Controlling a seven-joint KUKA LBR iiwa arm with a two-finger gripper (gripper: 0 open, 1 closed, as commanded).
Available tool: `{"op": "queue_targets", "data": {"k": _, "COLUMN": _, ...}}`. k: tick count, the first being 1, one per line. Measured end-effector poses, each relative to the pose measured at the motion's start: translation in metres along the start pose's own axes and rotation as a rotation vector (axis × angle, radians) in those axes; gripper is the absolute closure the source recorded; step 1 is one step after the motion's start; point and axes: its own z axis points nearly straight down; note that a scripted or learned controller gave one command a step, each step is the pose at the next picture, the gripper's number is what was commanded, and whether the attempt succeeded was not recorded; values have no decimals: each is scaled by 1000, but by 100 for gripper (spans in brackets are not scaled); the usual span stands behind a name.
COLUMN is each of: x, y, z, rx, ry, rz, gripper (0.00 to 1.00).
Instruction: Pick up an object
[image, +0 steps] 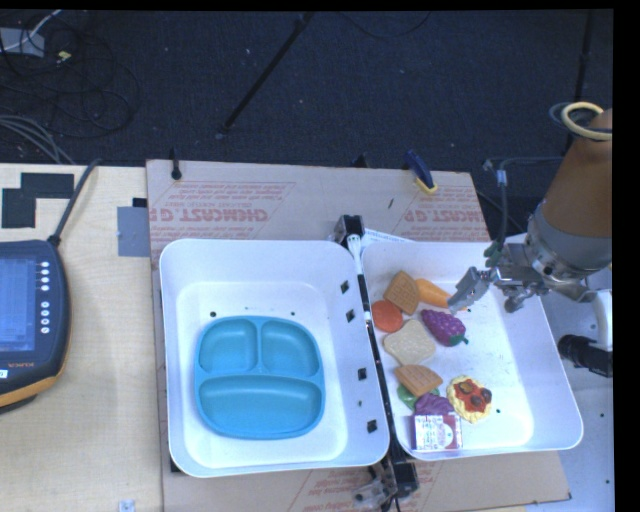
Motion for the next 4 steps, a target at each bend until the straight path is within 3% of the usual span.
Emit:
{"op": "queue_targets", "data": {"k": 1, "x": 31, "y": 45, "z": 129, "rx": 7, "ry": 2, "rz": -2, "gripper": 0}}
{"op": "queue_targets", "data": {"k": 2, "x": 19, "y": 93, "z": 158, "rx": -3, "ry": 0, "rz": -3, "gripper": 0}}
{"op": "queue_targets", "data": {"k": 3, "x": 8, "y": 19, "z": 156, "rx": -8, "ry": 0, "rz": 2, "gripper": 0}}
{"op": "queue_targets", "data": {"k": 4, "x": 46, "y": 91, "z": 157, "rx": -11, "ry": -1, "rz": -4, "gripper": 0}}
